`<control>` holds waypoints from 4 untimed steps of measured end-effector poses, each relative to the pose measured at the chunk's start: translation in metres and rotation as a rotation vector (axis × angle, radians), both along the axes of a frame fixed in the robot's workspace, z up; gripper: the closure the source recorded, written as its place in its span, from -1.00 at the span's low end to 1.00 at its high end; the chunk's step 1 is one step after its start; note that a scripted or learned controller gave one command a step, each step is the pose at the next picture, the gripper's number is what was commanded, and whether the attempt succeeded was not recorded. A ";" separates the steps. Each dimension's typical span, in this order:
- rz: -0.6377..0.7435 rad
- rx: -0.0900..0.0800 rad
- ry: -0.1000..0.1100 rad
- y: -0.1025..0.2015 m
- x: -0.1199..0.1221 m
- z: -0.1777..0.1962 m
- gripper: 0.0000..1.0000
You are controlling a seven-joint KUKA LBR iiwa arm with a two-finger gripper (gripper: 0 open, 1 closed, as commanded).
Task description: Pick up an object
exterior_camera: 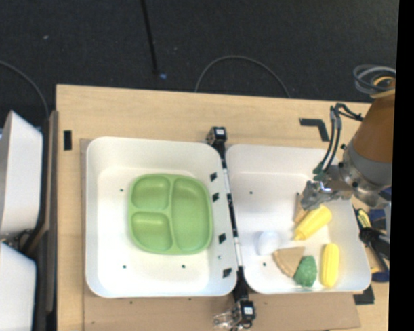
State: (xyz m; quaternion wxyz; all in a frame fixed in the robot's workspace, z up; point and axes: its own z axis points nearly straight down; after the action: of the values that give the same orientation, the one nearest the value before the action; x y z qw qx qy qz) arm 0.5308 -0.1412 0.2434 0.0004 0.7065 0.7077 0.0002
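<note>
In the right bin (261, 170) lie several small things. A yellow corn-like piece (312, 222) lies tilted at mid right, and a second yellow piece (330, 264) rests near the front right corner. A green broccoli-like lump (306, 271) sits on a tan slice (286, 258), with a white ball (267, 241) just to their left. My gripper (313, 195) hangs just above the upper end of the tilted yellow piece, with nothing visibly held.
The left bin (104, 192) holds a green divided plate (171, 214). A black divider with clips (226, 209) runs between the bins. The arm's orange and grey wrist (374, 143) stands over the right bin's far right side.
</note>
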 end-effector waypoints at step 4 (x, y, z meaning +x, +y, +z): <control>-0.006 -0.001 0.002 -0.002 0.000 -0.144 -1.00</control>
State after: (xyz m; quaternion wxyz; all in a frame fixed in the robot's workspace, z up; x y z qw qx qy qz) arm 0.5308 -0.1436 0.0998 0.0001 0.7088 0.7054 -0.0010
